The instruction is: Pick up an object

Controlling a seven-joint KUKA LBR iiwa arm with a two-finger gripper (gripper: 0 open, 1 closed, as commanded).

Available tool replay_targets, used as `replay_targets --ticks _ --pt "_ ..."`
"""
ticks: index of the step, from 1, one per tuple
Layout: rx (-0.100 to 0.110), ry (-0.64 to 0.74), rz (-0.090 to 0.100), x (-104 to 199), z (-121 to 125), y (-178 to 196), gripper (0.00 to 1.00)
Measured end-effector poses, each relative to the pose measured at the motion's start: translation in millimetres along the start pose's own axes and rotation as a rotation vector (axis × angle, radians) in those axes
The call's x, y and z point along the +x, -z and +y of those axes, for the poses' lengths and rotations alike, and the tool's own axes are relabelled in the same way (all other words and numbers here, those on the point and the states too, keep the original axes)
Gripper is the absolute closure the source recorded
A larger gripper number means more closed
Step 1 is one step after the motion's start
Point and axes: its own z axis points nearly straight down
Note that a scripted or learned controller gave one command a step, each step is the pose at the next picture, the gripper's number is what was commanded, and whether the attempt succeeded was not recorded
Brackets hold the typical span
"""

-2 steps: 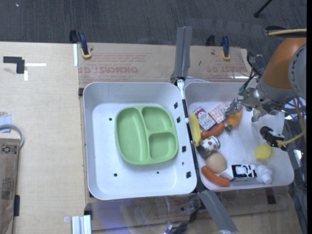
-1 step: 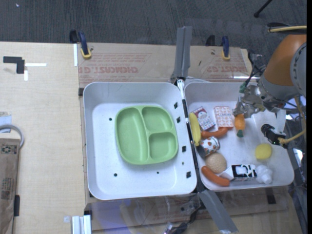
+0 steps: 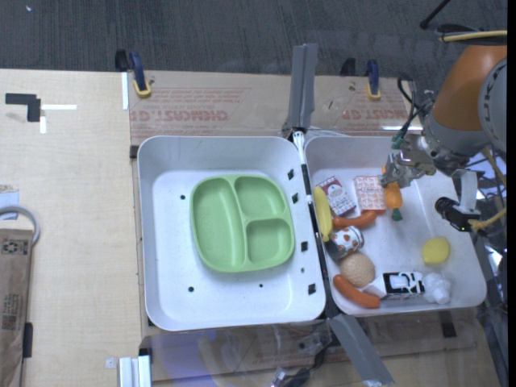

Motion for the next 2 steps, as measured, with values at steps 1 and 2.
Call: replay_targets --ticks 1,2 --pt "0.004 -0.175 0.001 34.1 -21.1 14.8 1.00" --pt "0.003 -0.320 0.000 91.1 -38.3 57.8 1.00"
